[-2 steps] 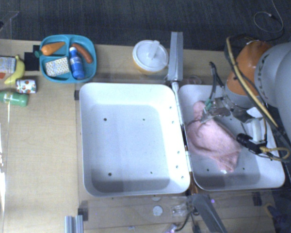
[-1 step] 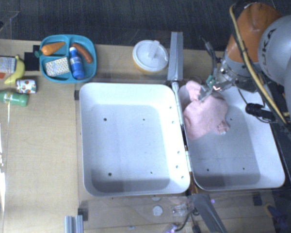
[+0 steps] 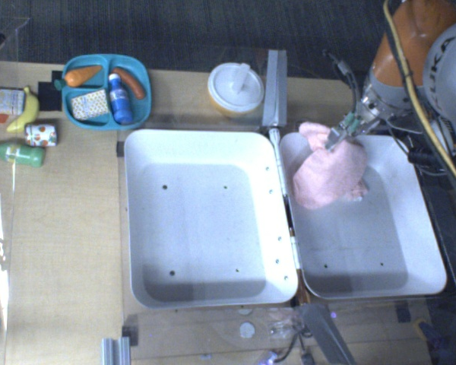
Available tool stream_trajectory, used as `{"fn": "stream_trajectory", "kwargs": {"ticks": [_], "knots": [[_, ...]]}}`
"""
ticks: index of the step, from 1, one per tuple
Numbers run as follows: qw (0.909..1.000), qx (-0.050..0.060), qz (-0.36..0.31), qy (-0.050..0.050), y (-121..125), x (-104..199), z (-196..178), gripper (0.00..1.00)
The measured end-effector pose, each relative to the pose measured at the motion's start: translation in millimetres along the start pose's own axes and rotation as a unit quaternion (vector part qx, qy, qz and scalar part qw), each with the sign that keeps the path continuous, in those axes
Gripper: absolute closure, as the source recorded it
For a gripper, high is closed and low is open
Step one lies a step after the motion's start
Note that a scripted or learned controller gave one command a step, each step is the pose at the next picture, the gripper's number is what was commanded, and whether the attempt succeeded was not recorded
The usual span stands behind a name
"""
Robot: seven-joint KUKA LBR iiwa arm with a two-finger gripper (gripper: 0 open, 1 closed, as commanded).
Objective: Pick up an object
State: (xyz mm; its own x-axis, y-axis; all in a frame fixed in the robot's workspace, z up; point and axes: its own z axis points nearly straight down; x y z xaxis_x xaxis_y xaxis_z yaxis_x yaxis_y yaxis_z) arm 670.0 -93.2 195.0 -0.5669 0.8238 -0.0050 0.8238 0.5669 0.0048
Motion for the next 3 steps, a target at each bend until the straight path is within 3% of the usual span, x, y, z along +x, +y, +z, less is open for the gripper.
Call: {"fn": "stream_trajectory", "kwargs": {"ticks": [1, 2, 3], "knots": [[1.0000, 0.000, 0.002, 0.001, 22.9, 33.6, 9.4, 1.00], [0.9999, 0.000, -0.011, 0.000, 6.8, 10.5, 9.6, 1.00], [0.9975, 0.001, -0.071, 0.001, 10.6, 15.8, 10.4, 1.00]]}}
